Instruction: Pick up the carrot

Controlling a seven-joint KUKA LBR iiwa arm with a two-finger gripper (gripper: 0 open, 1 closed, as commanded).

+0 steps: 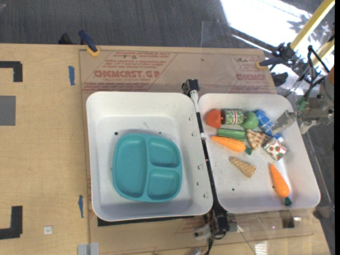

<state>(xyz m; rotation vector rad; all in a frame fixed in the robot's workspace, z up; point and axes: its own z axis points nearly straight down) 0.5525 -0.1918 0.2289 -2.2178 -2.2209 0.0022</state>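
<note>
Since the carrot (279, 181) lies untouched near the right bin's (313, 195) front right corner, the approach is not yet done, and the end effector (291, 118), whose opening I cannot tell, must descend toward the bin's front over it.

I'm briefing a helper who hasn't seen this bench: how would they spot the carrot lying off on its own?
Start at the right-hand white bin, not the one holding the teal divided plate. Look to its near right corner: the lone carrot lies there, orange with a dark green end pointing toward the rim. The other carrot sits among the toy clutter further up.
</note>
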